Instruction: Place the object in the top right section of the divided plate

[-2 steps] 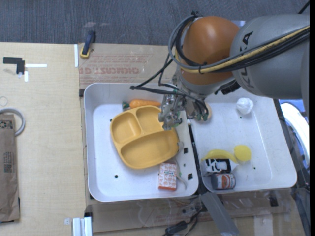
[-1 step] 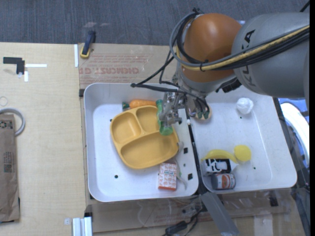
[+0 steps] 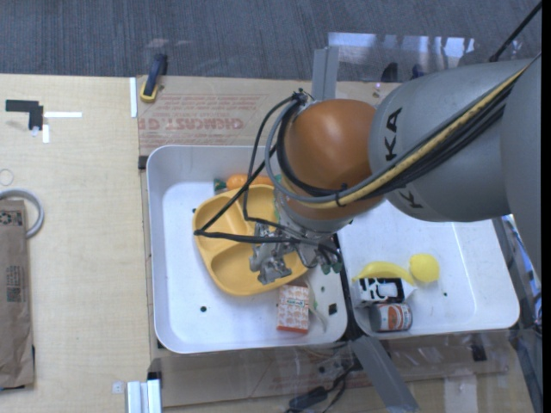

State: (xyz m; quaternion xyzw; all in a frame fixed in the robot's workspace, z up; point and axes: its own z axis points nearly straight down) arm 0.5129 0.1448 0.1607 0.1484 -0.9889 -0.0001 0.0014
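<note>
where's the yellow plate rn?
The plate lies in the left bin, toward its upper middle. The pincer is over its right part, and a small carton lies just below-right of it.

The yellow divided plate lies in the left white bin. The gripper hangs over the plate's right side, below the arm's orange band. Just right of the plate's lower edge lies a small orange carton. Further right of the plate, in the other bin, are a lemon, a banana and a can.
</note>
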